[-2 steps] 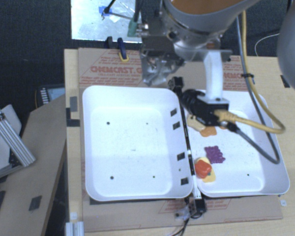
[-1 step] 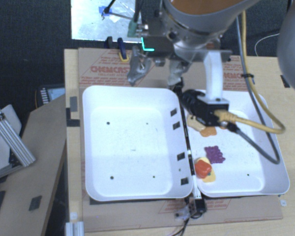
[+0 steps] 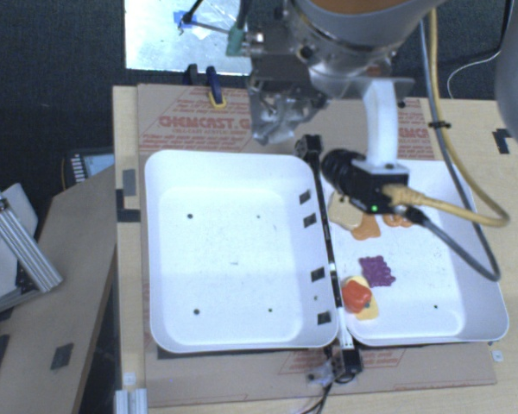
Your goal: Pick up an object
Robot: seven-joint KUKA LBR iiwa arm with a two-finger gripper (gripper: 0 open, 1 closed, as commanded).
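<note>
In the right bin [image 3: 466, 317] lie a purple bunch of grapes [image 3: 377, 271], a red-orange round piece [image 3: 356, 294] resting on a yellow piece [image 3: 368, 310], and a tan flat piece [image 3: 365, 226] with a small orange piece [image 3: 398, 221] beside it. My gripper [image 3: 279, 121] hangs high, over the back edge of the bins near the divider, apart from all of these. A black unit with a green light [image 3: 360, 185] on a white bracket [image 3: 382, 128] hides part of the right bin's back.
The left bin [image 3: 233, 248] sits beside the right one, with a hinged divider [image 3: 324, 240] between them. A yellow cable [image 3: 457, 210] runs across the right bin. A blue and yellow clamp [image 3: 214, 89] stands at the cardboard's back edge.
</note>
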